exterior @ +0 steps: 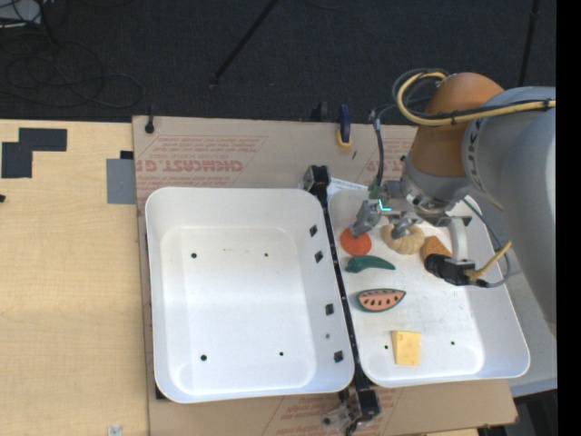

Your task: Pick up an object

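While the claw is hanging low over the far half of the right bin, a small red-orange piece is lying just under its tip. That piece is looking round and slightly flattened, like a toy tomato, with a smooth, even colour and a darker spot at its upper edge where the claw is overlapping it. It is sitting beyond the watermelon slice, toward the far rim and a little to the view's left of it, close to the wall that the two bins are sharing. Whether the claw is open or closed on anything cannot be told from this slant, nor whether it is touching the red-orange piece.

Between the watermelon slice and the red-orange piece a dark green curved piece is lying, pointing toward the view's right. Beyond the slice and to its right a pale tan lump is resting, with an orange-brown piece just beside it, farther right again. On the near side of the slice, apart from it, a flat yellow block is lying on the bin floor. The slice itself is showing pink flesh, dark seeds and a green rind.

The grey arm is coming in from the right of the slice, above the bin. The left bin is standing to the left of the slice, and both bins are resting on a cardboard sheet on the pale wooden surface.
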Motion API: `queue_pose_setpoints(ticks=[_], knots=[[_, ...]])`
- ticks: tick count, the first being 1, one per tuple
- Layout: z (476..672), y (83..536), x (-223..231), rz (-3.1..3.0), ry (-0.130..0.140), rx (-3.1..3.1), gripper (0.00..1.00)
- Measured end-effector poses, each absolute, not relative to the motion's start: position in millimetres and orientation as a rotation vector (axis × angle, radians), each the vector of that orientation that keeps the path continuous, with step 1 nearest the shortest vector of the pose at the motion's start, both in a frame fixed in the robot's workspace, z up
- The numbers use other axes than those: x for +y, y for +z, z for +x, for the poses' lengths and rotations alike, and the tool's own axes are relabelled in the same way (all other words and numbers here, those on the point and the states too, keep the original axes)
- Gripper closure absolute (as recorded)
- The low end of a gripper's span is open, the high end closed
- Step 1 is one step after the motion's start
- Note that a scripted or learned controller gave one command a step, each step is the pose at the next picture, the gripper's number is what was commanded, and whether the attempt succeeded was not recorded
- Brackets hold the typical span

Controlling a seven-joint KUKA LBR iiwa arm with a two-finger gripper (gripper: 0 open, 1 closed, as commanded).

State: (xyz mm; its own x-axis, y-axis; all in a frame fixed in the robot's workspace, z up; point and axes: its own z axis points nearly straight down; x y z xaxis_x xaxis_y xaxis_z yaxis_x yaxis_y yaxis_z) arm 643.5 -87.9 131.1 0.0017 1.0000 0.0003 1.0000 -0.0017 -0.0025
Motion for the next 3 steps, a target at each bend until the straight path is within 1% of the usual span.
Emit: queue_pose_setpoints(ticks=[1,2,3], knots=[[642.3,84.3,-82.2,-2.216,0.007,-2.219,0.0],[552.4,87.0,-149.6,-2.225,0.012,-2.208,0.0],[629.1,87.8,-98.3,-2.215,-0.004,-2.227,0.0]])
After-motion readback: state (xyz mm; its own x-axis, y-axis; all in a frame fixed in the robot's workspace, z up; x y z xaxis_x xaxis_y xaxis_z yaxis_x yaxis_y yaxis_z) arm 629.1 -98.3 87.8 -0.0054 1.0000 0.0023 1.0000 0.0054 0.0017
